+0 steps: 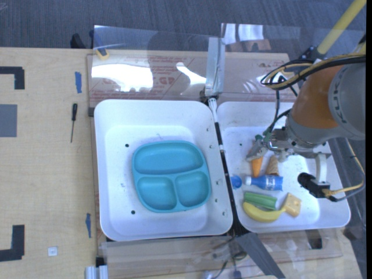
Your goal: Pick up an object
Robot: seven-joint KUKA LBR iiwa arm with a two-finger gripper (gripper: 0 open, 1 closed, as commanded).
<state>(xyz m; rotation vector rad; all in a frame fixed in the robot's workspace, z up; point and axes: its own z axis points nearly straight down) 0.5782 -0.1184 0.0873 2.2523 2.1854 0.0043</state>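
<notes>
Worktop [40, 173]: two white bins; yours is the right bin [334, 214].
Tool [263, 150]: grip state unclear, just above the toy carrot [256, 167].
Carrot: likely light, stiff, slippery; pinch mid-body.

Wooden bench [40, 173] (two white bins [110, 127])

My grey arm [349, 97], broad orange band [314, 100] above the wrist, black and yellow cables [290, 74] looping alongside, metallic gripper [268, 147].
</notes>
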